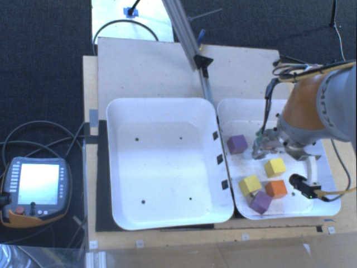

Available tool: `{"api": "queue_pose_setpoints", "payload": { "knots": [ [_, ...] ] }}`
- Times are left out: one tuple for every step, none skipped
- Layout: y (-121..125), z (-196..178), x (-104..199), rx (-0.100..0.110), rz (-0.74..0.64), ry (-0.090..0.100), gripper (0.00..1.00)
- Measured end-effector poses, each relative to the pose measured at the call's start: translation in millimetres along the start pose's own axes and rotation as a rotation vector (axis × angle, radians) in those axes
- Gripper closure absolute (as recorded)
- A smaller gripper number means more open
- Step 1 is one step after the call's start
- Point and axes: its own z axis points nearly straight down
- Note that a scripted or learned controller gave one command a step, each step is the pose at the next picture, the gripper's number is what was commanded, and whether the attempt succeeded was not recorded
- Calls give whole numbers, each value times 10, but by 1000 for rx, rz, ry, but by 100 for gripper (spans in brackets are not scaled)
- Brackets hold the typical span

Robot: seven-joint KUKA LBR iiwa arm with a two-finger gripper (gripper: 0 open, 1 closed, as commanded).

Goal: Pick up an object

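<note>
The right bin [240, 111] holds several small cubes: a purple one [237, 144], a yellow one [275, 167], another yellow one [250, 185], an orange one [276, 189] and a second purple one [260, 202]. My gripper [261, 149] hangs low in this bin, between the upper purple cube and the upper yellow cube, just right of the purple one. The wrist above it hides its tips. Nothing shows as held.
The left bin [120, 149] lies beside the right one, sharing a raised rim [220, 161]. A metal pole [184, 27] slants in from the top. A teach pendant [34, 191] with cables sits on the floor at left.
</note>
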Motion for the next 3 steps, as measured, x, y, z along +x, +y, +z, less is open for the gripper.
{"api": "queue_pose_setpoints", "payload": {
  "knots": [
    [9, -639, 33, -4, 0, -1, 100],
    [30, -1183, 31, -5, 0, -2, 100],
    [242, -1135, 610, -1, -7, 2, 100]
  ]
}}
